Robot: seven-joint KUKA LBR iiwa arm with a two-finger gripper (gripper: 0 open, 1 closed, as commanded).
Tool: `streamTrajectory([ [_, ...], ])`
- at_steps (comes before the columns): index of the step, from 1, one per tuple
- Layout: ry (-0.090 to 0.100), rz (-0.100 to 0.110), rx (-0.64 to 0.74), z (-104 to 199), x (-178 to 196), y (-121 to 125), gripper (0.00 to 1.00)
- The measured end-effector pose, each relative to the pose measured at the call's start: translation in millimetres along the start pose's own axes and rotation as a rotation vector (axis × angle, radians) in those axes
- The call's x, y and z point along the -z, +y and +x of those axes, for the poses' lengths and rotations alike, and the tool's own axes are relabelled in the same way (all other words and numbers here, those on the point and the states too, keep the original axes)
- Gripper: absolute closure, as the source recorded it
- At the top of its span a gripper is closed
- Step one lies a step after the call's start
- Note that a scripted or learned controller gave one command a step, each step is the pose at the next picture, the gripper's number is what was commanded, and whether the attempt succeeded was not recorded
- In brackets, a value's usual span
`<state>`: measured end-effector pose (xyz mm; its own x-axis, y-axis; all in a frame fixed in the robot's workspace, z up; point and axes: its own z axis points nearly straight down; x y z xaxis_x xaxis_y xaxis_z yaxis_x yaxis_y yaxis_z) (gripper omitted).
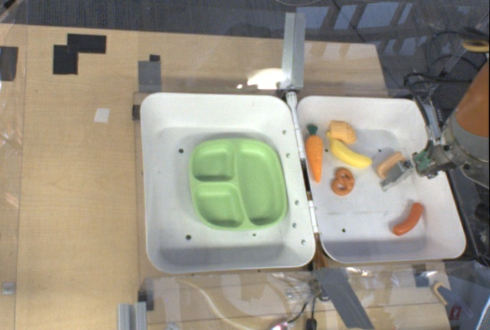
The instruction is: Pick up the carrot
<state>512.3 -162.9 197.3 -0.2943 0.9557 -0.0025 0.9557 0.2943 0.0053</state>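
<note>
The carrot (pixel 314 158) lies lengthwise against the left wall of the right bin (pixel 440 244), green top toward the far side, with the banana (pixel 350 155) just to its right and a pretzel (pixel 343 181) near its tip. Its closeness to the wall is the likely trouble: a finger could strike the rim or skid off the taper. The gripper (pixel 396 177) sits well to the right, beyond the banana, by a tan block (pixel 389 163); whether it is released or clenched I cannot tell
</note>
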Motion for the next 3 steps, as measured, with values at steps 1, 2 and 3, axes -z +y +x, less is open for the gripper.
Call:
streamTrajectory([
  [1,-0.001,0.000,-0.024,-59.5,-9.1,49.5,0.00],
  [2,0.000,0.000,0.112,-13.5,-32.0,70.1,0.00],
  [3,0.001,0.000,0.189,31.7,-34.0,46.5,0.00],
])
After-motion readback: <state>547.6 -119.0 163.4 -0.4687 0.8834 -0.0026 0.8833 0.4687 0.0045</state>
